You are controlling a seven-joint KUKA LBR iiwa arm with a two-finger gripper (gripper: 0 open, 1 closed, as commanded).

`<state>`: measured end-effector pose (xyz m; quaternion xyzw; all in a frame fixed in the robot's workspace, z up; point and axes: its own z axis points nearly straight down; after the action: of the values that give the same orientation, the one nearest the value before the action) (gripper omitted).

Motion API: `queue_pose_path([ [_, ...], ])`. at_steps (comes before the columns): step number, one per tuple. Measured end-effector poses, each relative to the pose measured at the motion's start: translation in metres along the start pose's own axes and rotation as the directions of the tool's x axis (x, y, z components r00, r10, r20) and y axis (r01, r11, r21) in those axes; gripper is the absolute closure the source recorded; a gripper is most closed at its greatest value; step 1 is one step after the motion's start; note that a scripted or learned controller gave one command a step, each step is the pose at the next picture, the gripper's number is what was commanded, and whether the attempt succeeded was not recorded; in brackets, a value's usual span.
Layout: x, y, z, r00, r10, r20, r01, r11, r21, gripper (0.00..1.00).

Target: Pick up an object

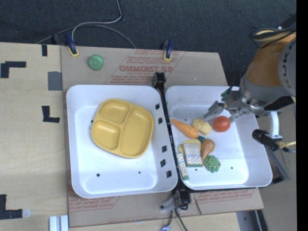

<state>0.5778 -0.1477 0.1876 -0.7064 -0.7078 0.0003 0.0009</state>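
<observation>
I see gripper [222, 113] over right bin [250, 174], fingers spread, nothing between them | red tomato [221, 124] lies just below fingertips, toward the near rim | round, no long axis | I judge a short descent reaches it.

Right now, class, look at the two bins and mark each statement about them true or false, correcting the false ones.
1. The yellow plate lies in the left bin. True.
2. The carrot lies on the plate. False: it lies in the right bin.
3. The green ball sits outside both bins. True.
4. The end effector hangs over the left bin. False: it is over the right bin, by the red tomato.
</observation>
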Motion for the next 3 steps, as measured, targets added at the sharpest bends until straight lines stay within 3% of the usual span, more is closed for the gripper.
queue_pose_path([
  [1,0.016,-0.037,0.100,1.000,0.001,0.001,-0.001,1.000,-0.008,0.00],
  [2,0.042,-0.074,0.100,1.000,0.002,0.003,-0.002,1.000,-0.012,0.00],
  [3,0.043,-0.073,0.089,1.000,0.002,0.000,-0.002,1.000,-0.015,1.00],
])
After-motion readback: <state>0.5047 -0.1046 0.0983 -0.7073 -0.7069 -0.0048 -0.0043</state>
